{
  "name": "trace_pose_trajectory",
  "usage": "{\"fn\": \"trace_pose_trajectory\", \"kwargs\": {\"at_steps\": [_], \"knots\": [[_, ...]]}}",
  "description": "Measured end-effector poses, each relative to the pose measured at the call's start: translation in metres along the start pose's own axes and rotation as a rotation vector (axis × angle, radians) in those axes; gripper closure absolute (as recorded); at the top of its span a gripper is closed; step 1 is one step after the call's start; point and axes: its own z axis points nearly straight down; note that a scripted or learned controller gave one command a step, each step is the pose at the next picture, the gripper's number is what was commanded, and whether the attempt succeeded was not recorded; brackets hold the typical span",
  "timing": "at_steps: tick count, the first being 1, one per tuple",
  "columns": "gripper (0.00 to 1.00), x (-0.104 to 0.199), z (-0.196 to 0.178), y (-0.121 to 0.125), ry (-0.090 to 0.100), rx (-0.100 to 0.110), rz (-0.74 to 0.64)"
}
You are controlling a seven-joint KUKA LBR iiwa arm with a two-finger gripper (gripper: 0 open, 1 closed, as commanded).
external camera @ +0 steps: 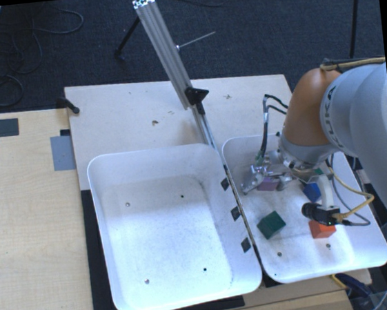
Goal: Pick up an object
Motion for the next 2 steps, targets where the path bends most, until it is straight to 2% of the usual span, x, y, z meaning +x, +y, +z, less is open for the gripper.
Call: {"fn": "trace_pose_trajectory", "kwargs": {"at_steps": [1, 2], "knots": [[1.00, -0.002, -0.010, 0.001, 0.000, 0.000, 0.004], [1.00, 0.072, -0.104, 0.007, 0.002, -0.007, -0.008]]}}
